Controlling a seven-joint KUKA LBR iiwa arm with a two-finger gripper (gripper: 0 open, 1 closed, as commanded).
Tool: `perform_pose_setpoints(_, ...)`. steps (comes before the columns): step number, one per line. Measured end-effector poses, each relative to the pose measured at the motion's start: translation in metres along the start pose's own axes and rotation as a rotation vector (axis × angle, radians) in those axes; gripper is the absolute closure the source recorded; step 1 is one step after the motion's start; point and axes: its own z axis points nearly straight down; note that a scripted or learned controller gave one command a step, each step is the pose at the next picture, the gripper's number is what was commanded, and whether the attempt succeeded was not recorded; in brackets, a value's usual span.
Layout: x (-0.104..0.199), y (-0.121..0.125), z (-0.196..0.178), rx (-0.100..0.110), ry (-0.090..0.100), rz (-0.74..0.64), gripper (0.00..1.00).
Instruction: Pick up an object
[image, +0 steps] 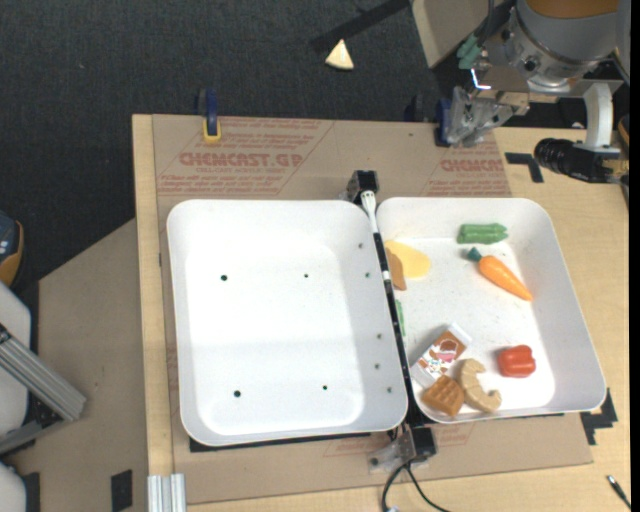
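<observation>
Here the gripper (468, 122) hangs above the bench beyond the far rim of the right bin (570, 300), nothing between its fingers, which sit close together. In that bin lie a carrot (503, 277), a green piece (483, 234), a red piece (516, 361) and a small packet (441, 354).

The left bin (200, 300) has lots of open room beside the black clip bar (383, 280), while the right bin (570, 300) is crowded by a carrot (503, 277), a red pepper (516, 361) and bread pieces (462, 388).
</observation>
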Motion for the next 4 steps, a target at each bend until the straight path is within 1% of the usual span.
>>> perform_pose_setpoints(1, 0.118, 0.019, -0.027, 0.008, 0.003, -0.001, 1.00)
perform_pose_setpoints(2, 0.208, 0.009, -0.113, 0.005, 0.005, 0.000, 1.00)
perform_pose_setpoints(3, 0.249, -0.063, -0.056, 0.026, -0.002, 0.004, 1.00)
perform_pose_setpoints(4, 0.246, -0.104, -0.069, 0.020, -0.001, 0.009, 1.00)
